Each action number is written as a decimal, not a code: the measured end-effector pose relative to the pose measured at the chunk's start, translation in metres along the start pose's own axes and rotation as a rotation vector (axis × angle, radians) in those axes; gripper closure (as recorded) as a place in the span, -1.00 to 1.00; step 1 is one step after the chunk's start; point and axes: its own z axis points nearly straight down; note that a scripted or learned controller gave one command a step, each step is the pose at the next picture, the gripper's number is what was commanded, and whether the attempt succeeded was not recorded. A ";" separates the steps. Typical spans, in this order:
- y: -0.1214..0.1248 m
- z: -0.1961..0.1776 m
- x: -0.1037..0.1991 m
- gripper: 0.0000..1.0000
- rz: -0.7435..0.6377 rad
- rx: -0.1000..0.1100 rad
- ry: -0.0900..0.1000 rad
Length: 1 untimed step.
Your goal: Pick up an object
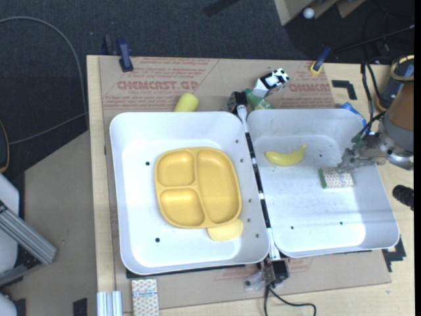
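A yellow banana (287, 156) lies in the right bin (309, 232), toward its back left. A small flat sponge-like pad (336, 178) with a green edge rests to the banana's right. My gripper (350, 162) hangs low just above the pad's right end, with the grey arm reaching in from the right. In the left bin (131, 176) sits a yellow divided plate (197, 187) with a pale yellow piece (225, 231) tucked under its front edge.
A yellow object (187, 102) and a black-and-white toy (273, 79) lie on the cardboard behind the bins. Clamps hold the board at the back. Cables run along the right side by the arm.
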 end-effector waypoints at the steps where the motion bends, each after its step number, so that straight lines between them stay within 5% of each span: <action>1: -0.020 -0.031 0.067 1.00 -0.002 0.003 0.004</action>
